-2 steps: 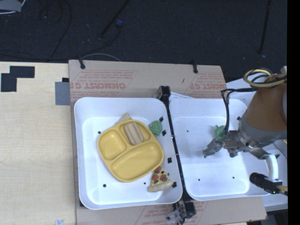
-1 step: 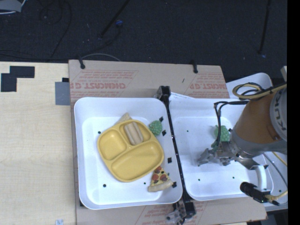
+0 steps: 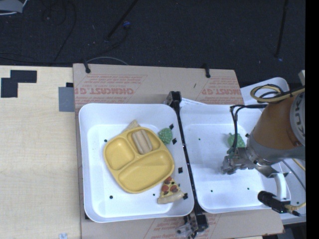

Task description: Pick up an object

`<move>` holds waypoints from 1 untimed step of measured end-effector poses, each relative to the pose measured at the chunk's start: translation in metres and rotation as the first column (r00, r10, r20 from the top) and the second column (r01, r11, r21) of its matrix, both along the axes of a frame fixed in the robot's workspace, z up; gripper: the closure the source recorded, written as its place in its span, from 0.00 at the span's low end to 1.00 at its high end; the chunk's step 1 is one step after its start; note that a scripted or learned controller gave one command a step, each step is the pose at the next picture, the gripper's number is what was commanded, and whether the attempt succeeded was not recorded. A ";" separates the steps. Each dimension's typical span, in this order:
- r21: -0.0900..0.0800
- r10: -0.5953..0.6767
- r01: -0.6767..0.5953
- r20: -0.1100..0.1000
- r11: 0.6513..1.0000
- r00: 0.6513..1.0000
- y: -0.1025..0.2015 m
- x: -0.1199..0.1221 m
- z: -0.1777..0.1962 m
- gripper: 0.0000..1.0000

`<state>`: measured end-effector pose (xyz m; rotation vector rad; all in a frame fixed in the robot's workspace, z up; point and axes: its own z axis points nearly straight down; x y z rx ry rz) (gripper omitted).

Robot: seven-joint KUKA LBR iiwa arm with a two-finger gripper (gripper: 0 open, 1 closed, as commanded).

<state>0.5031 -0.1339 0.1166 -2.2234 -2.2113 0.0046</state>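
Glossy yellow plastic tray (image 3: 130, 176)

My right bin (image 3: 209, 203) floor lies open toward nine o'clock; a green toy (image 3: 236, 141) crowds my gripper (image 3: 230, 166) at twelve.

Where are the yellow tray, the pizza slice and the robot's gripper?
Yellow tray (image 3: 130, 176): camera view, floor of its big compartment.
Pizza slice (image 3: 170, 191): camera view, middle of its topping.
Gripper (image 3: 230, 166): camera view, its lower tip in the right bin.
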 end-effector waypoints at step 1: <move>-0.002 0.007 -0.007 0.008 1.000 1.000 0.004 0.009 0.048 1.00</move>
